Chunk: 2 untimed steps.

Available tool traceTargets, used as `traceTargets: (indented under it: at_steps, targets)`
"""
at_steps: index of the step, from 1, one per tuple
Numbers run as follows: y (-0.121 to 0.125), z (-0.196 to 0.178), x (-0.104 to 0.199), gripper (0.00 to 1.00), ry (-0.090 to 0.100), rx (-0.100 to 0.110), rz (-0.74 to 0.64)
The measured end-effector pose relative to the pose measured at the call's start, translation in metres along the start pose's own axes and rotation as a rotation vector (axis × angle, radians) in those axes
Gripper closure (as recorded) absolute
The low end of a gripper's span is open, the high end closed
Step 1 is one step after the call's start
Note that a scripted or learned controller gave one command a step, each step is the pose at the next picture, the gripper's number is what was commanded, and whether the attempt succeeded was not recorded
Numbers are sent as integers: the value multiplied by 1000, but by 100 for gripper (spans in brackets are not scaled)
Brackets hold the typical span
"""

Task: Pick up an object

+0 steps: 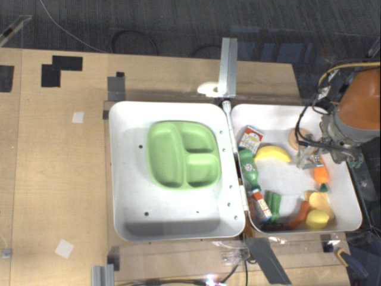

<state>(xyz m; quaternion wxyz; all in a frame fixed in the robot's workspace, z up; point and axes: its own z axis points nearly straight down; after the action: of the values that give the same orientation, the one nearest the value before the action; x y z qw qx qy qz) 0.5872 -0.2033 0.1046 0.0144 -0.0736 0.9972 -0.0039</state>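
Two white bins sit side by side on the wooden surface (53, 177). Left bin (128, 213) holds a green divided tray (181, 154), lying flat, roughly mid-bin.

Right bin (351, 216) carries the clutter. By the divider: a small carton w/ red and white print (250, 139) near the top, a green bottle (247, 167) just below it, then a small red-labelled bottle (259, 202) lower down. A yellow banana-like piece (272, 155) lies just right of the carton. Along the bottom: a green piece (275, 202), a red-orange piece (301, 212), a yellow lemon-like fruit (317, 219) and a pale yellow item (319, 200) just above it. An orange carrot-like item w/ green tip (321, 175) sits near the right wall.

Arm comes in from the right, orange band (362, 103) over the bin's upper right corner. Gripper (311, 157) is low over the right bin, between the banana-like piece and the carrot-like item, apparently v. close to the latter. Jaws: can't tell if apart or together, too small and blurred. Nothing visibly between them.
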Motion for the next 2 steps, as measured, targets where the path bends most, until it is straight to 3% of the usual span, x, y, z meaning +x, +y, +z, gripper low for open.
traceTargets:
  at_steps: [1, 2]
  targets:
    - [-9, -136, -43, 100, 9, -6, -443]
    - [-1, 10, -32, 100, 18, -17, -556]
